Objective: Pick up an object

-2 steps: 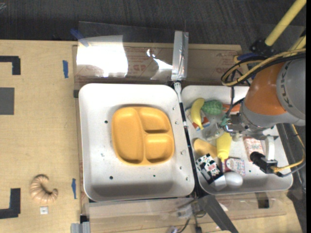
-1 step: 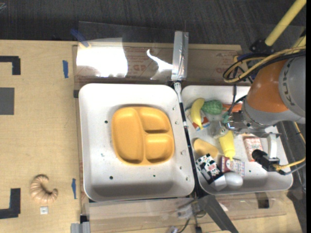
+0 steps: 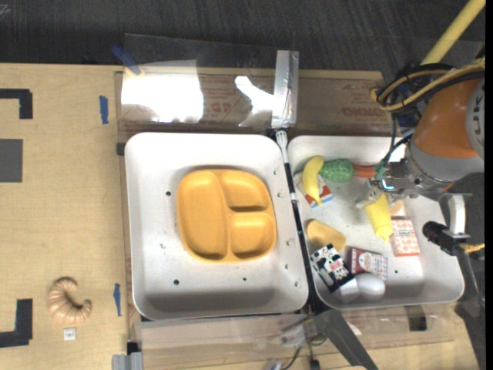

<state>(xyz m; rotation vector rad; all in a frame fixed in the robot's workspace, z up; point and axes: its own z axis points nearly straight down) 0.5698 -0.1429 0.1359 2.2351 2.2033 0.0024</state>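
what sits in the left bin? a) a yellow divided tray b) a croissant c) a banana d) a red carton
a: the yellow divided tray lies in the middle of the left bin, while the banana is in the right bin and the croissant lies on the bench outside both bins.

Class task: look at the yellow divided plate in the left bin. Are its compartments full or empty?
Empty. The yellow divided plate shows bare yellow in all three compartments, and it lies flat in the shallow white left bin.
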